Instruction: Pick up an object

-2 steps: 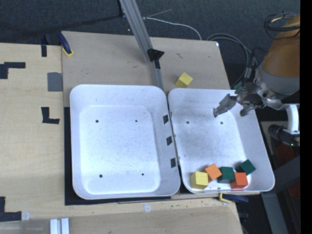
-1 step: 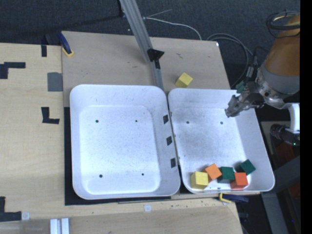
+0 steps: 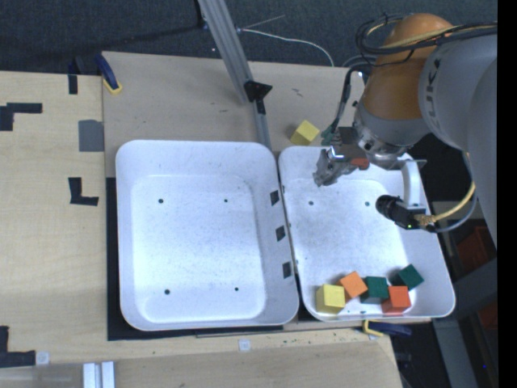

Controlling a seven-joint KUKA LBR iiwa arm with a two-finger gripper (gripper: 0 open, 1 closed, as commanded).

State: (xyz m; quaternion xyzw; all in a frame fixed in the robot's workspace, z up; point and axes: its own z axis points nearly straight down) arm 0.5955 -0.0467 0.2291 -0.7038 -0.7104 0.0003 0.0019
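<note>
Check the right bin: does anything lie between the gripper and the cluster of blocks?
Nothing visible does. The gripper hangs over the right bin's far end; bare bin floor separates it from the blocks at the near edge.

Grey arm from the right, wrist bent downward, hand low, apparently carrying nothing.

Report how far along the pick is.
Nothing looks picked yet. The gripper hangs over the far end of the right bin, well away from the blocks. The yellow block, orange block and the others lie clustered at the near edge. Reaching and grasping one remains.
</note>
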